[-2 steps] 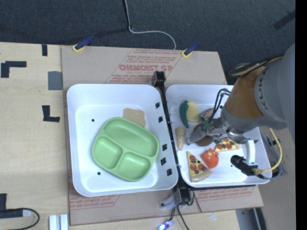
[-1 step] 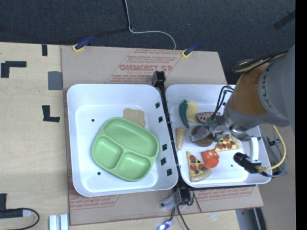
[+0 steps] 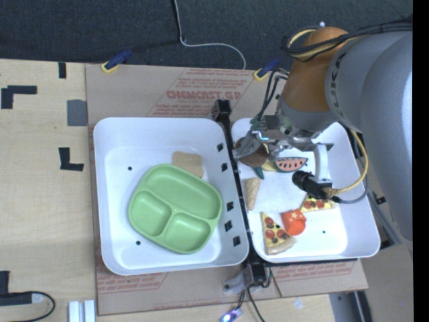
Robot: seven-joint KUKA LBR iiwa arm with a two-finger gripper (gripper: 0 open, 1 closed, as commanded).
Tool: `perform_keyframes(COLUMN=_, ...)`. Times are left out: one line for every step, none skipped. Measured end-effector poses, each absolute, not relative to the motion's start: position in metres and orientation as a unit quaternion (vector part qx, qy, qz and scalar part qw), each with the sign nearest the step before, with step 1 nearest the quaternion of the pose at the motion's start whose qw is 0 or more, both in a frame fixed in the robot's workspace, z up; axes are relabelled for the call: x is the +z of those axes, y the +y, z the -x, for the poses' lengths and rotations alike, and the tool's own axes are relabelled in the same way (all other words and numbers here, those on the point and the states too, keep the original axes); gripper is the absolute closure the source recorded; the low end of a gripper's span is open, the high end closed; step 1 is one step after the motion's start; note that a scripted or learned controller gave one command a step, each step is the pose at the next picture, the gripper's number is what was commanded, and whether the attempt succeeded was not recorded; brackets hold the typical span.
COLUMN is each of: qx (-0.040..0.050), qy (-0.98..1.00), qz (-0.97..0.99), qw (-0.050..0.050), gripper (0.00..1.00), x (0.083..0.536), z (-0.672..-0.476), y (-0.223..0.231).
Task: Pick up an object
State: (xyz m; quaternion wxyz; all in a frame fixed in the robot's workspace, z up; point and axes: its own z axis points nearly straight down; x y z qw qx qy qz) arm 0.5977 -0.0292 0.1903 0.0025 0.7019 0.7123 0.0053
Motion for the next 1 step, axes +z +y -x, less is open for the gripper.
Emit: perform_keyframes(qx=0.0036, qy=0.708, qz=-0.706, qw=0.004, gripper=1.0, x=0.2935, z=-0.5978, y=-0.0267)
